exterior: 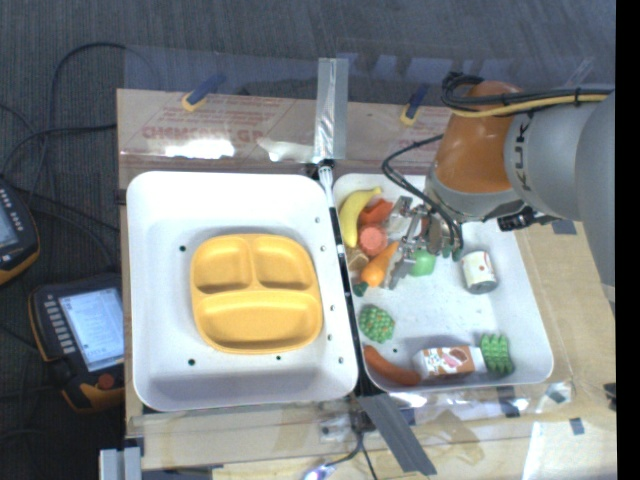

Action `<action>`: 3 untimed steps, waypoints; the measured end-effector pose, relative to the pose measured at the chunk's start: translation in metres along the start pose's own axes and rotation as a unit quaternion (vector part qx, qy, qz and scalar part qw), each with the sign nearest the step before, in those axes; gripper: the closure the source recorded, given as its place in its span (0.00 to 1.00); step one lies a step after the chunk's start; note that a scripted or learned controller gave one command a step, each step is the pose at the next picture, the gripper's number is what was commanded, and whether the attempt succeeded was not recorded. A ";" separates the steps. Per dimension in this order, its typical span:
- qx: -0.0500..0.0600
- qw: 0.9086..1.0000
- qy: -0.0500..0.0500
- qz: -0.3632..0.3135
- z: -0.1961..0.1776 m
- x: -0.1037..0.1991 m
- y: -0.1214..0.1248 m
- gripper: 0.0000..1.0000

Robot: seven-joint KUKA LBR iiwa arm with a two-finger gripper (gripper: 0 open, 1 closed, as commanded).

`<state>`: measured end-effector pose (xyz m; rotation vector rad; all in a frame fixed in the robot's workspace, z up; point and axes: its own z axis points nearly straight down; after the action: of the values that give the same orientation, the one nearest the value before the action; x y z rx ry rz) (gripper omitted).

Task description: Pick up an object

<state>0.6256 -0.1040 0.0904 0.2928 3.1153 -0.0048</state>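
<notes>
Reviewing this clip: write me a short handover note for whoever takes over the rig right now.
Gripper: low in the right bin, among the toy food near the carrot and a small green piece. No object is clearly between its fingers.
Things: banana, green round toy, can and carton lie in the right bin. The yellow tray sits in the left bin.
Done: approach.
Left: grasp one object and lift it.
</notes>
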 end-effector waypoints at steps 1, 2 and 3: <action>0.001 1.000 -0.002 0.003 -0.001 0.008 0.003 0.00; 0.001 1.000 -0.003 -0.005 -0.001 0.013 0.002 0.00; 0.000 0.998 -0.001 0.056 0.000 0.016 0.004 0.00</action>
<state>0.6107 -0.0971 0.0906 0.4650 3.0924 -0.0039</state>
